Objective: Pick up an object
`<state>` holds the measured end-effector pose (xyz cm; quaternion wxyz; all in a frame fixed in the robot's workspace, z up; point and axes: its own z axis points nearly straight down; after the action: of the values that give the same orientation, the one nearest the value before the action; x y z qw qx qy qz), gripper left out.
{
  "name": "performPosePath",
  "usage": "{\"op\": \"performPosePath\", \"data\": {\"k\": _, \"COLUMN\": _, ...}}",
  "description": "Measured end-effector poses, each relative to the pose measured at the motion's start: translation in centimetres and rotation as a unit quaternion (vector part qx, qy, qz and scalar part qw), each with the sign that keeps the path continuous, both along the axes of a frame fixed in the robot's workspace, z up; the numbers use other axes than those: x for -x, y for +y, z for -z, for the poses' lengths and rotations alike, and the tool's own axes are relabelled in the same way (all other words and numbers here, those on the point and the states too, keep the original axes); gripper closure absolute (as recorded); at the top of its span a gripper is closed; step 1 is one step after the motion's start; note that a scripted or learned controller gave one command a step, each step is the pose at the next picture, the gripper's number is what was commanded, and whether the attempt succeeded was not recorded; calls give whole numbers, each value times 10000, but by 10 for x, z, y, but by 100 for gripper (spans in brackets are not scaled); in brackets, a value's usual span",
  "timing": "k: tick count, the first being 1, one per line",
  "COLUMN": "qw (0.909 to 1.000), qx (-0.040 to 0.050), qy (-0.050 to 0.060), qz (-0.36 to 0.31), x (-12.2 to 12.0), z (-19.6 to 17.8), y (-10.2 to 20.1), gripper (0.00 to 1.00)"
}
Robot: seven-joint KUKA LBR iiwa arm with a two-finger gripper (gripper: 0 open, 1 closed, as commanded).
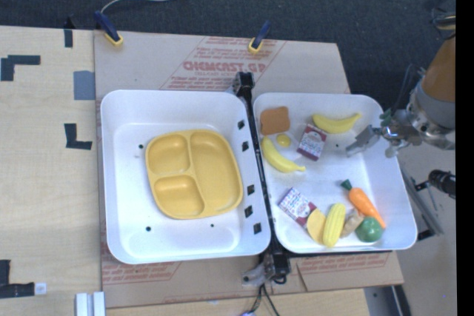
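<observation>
Gripper (pixel 368 138): poised over the right bin's (pixel 404 181) right side, nothing seen between the fingers; their spread cannot be told. Candidate object: the banana (pixel 335 121), just beside the gripper, lying flat. A descent centred across its narrow width is advised, clear of the red carton (pixel 312 143). Fingertips are blurred; the wrist is cut off at the frame edge.

Red "CHEMCAST GP" print on the cardboard sheet (pixel 215 63)

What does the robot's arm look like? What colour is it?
The arm is grey with a big orange band above its wrist. At its end sits a small grey metal gripper made of thin, pointy parts. It comes in from the right side of the picture, next to the white bin of toy food.
</observation>
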<state>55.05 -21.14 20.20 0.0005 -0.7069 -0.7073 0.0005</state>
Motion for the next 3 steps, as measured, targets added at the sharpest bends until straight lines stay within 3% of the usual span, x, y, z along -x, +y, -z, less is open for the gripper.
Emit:
{"op": "performPosePath", "data": {"k": 1, "qw": 10000, "qx": 0, "qy": -21, "qz": -7, "x": -18, "z": 115, "y": 49, "gripper": 0}}
{"op": "performPosePath", "data": {"k": 2, "qw": 10000, "qx": 2, "qy": -34, "qz": -11, "x": -68, "z": 115, "y": 93, "gripper": 0}}
{"op": "performPosePath", "data": {"k": 3, "qw": 10000, "qx": 2, "qy": -24, "qz": -14, "x": -68, "z": 106, "y": 93, "gripper": 100}}
